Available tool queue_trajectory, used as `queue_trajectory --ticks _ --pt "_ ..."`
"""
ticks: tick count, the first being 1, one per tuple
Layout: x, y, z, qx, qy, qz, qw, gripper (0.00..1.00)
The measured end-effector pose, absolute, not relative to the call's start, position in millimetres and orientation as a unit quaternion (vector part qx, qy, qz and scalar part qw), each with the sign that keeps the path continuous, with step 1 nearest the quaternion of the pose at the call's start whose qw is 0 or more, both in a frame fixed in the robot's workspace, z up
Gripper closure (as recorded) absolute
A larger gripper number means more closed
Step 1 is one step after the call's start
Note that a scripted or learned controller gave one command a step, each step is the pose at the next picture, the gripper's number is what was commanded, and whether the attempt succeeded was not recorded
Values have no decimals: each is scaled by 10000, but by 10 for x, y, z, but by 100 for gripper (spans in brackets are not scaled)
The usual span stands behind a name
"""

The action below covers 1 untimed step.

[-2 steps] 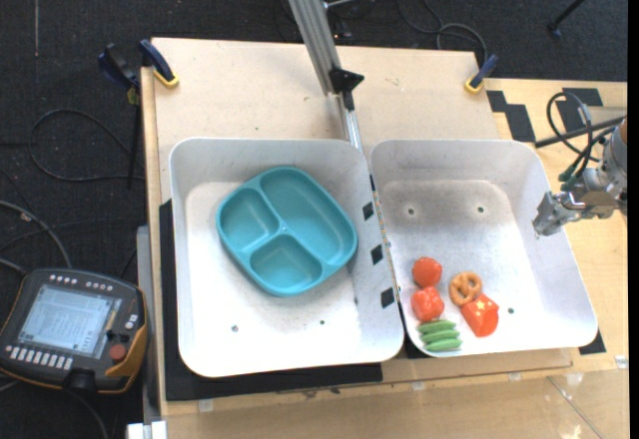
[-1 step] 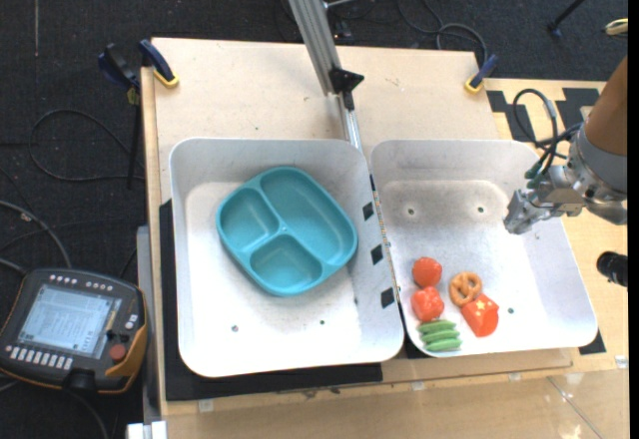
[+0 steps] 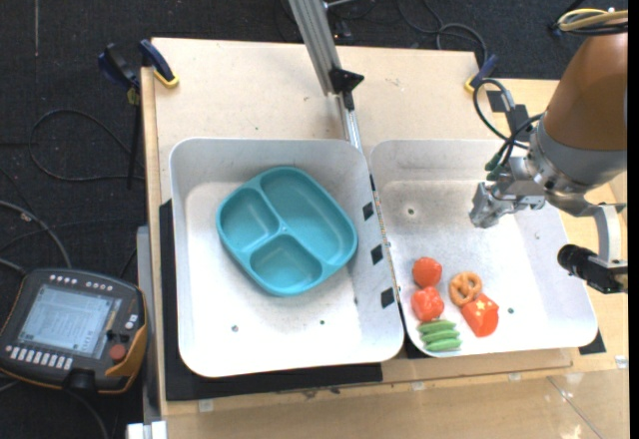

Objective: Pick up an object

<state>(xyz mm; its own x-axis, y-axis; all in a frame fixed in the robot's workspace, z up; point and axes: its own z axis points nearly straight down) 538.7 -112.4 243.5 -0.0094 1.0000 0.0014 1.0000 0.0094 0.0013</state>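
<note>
In the right bin [image 3: 559, 322] lie several small food toys near the front: a red tomato-like piece [image 3: 426, 271], a second red piece [image 3: 427, 304], a brown pretzel [image 3: 464, 286], a red-orange chunk [image 3: 480, 315] and a green pea pod [image 3: 438, 334]. My gripper [image 3: 483, 211] hangs over the middle of the right bin, behind and to the right of these toys, apart from them. Nothing shows between its tips.
The left bin [image 3: 200, 327] holds a teal divided plate [image 3: 287, 228]. A metal pole [image 3: 312, 13] slants over the bench behind the bins. A teach pendant [image 3: 70, 327] lies on the floor at the left. Cables trail behind the bench.
</note>
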Motion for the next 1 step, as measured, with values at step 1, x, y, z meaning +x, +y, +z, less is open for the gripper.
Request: queue_trajectory --ticks 1 --pt "5356 -598 2518 -7039 -7103 -9 5 100"
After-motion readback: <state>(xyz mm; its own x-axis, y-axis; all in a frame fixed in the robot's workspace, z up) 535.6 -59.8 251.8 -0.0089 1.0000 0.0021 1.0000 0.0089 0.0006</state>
